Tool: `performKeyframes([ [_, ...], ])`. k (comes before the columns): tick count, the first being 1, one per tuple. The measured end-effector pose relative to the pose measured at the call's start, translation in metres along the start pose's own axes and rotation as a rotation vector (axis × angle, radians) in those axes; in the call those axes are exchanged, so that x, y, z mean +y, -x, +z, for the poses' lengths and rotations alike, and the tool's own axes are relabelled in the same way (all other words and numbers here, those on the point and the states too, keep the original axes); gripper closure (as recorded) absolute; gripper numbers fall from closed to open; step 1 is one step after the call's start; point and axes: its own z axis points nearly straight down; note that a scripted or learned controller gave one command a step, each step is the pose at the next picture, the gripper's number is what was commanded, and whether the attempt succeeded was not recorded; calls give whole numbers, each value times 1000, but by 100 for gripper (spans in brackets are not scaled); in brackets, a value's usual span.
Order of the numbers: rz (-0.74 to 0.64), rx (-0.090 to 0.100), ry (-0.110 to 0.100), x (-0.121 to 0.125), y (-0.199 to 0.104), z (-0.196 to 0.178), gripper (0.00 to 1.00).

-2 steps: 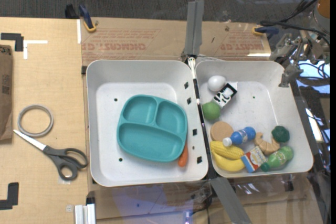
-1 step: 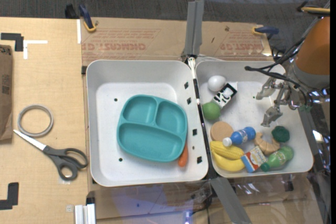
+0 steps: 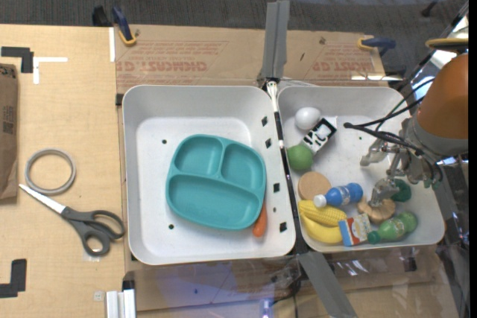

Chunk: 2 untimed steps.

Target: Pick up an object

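Note:
My gripper [image 3: 384,188] hangs low over the right side of the right bin [image 3: 350,97], with the orange-banded arm reaching in from the right. Just under it lie a tan, wood-coloured piece [image 3: 378,210] and a dark green object [image 3: 402,192]. To its left are a blue bottle [image 3: 340,196] with a white cap, a tan disc [image 3: 314,183] and a yellow banana [image 3: 322,224]. A green bottle with a red label [image 3: 376,229] rests along the front wall. A white ball [image 3: 306,116], a black-and-white block [image 3: 319,135] and a green ball [image 3: 299,156] sit further back.
The left bin [image 3: 141,160] holds a teal divided plate [image 3: 216,182] with an orange carrot [image 3: 259,222] at its front right corner. Scissors [image 3: 74,216], a tape roll [image 3: 50,170] and a brown bag [image 3: 7,130] lie on the bench to the left.

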Motion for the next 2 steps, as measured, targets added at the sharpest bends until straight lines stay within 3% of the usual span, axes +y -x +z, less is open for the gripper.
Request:
performKeyframes([
  [1,-5,-5,-1,2,2,-11,100],
  [2,-6,-5,-1,2,2,-10,0],
])
